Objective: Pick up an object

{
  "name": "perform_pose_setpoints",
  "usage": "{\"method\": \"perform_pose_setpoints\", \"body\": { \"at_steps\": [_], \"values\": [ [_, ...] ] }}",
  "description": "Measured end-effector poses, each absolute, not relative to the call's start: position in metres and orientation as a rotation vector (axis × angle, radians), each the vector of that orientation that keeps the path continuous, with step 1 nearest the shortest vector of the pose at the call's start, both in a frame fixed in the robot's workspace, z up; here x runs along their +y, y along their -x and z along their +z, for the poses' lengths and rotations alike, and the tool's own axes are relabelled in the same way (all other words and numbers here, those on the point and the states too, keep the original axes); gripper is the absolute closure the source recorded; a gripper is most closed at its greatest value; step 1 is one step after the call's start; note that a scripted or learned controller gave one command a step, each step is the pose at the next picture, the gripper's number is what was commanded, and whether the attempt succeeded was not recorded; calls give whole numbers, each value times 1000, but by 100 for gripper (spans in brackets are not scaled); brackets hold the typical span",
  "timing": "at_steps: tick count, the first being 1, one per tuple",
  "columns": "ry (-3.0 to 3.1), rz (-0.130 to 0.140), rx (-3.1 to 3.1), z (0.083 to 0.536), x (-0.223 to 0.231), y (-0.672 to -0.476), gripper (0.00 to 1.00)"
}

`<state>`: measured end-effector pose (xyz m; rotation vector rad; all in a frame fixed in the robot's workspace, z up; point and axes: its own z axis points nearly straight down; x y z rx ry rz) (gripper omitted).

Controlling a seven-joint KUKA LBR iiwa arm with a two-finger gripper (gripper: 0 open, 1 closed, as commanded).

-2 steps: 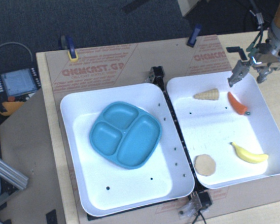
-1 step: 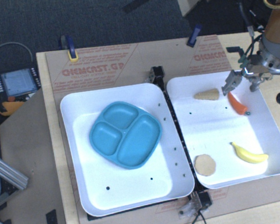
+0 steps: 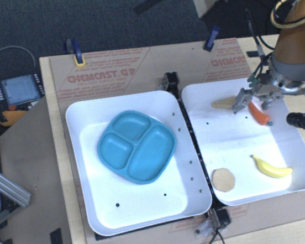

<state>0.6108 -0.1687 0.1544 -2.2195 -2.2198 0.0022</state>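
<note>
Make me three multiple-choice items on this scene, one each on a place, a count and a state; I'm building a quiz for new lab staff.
1. Where is the blue tray?
A. left bin
B. right bin
C. on the cardboard

2. How many compartments has the tray?
A. two
B. three
C. five

3. How does the banana lie?
A. held in the gripper
B. on the tray
C. loose on the right bin's floor

Answers:
1 A, it sits in the middle of the left bin.
2 B, ridges split it into three wells.
3 C, it rests apart from the gripper, which is near the carrot.
</note>
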Motion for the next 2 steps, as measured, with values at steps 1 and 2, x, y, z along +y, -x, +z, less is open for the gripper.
{"method": "perform_pose_setpoints", "body": {
  "at_steps": [1,2],
  "values": [
    [2216,5,-2218,111,-164,-611,0],
    [2221,-1,-2223,125,-164,-612,100]
  ]
}}
